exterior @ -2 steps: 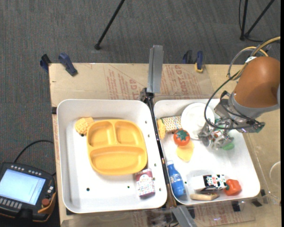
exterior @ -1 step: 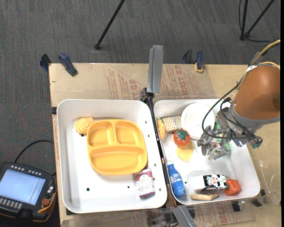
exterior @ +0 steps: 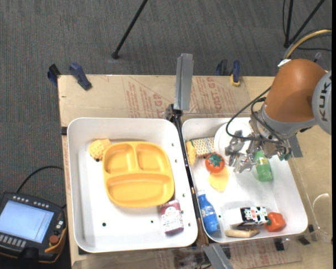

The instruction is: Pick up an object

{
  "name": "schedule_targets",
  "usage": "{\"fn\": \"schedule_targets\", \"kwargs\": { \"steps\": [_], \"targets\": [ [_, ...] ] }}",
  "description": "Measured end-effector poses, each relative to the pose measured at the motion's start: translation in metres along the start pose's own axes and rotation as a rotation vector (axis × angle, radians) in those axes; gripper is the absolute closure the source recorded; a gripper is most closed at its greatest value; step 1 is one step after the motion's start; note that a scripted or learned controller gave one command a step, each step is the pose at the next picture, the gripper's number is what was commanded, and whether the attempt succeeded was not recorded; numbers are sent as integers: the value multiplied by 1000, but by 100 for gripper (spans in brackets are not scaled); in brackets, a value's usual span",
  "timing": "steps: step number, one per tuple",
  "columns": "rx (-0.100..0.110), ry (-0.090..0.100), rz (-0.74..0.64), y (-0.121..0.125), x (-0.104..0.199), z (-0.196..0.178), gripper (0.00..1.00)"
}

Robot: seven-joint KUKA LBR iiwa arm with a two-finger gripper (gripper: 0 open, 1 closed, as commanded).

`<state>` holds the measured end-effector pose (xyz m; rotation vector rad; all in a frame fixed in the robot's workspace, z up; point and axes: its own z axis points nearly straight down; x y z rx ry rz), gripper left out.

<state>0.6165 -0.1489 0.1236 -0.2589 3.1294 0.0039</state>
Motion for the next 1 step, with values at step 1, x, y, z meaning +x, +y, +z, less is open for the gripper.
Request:
{"fn": "schedule_targets", "kwargs": {
  "steps": [1],
  "targets": [
    [-1, 2, 13, -1, -27, 14, 100]
  ]
}}
